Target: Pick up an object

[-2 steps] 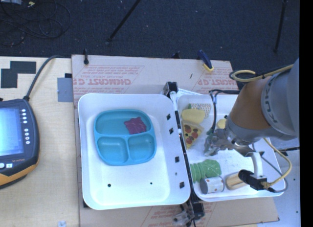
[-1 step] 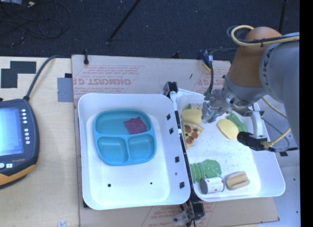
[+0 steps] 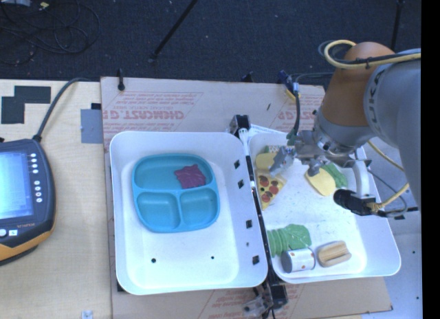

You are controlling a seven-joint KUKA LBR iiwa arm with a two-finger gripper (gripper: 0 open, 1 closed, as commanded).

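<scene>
My gripper (image 3: 297,165) hangs low over the upper part of the right bin (image 3: 385,242), open, with bare bin floor showing between its fingers. The left finger (image 3: 280,162) is beside a yellow toy (image 3: 265,159). The right finger (image 3: 316,169) stands just above a pale yellow piece (image 3: 320,183) with a green piece (image 3: 337,174) next to it. A pizza slice (image 3: 269,188) lies by the divider. Nearer the front are a green leafy toy (image 3: 287,237), a small can (image 3: 298,260) and a bread roll (image 3: 333,253).
The left bin (image 3: 137,256) holds a blue divided plate (image 3: 159,207) with a maroon piece (image 3: 192,175) in its upper right compartment. A tablet-like pendant (image 3: 20,194) lies on the bench at the far left. Cables trail from the arm at the right.
</scene>
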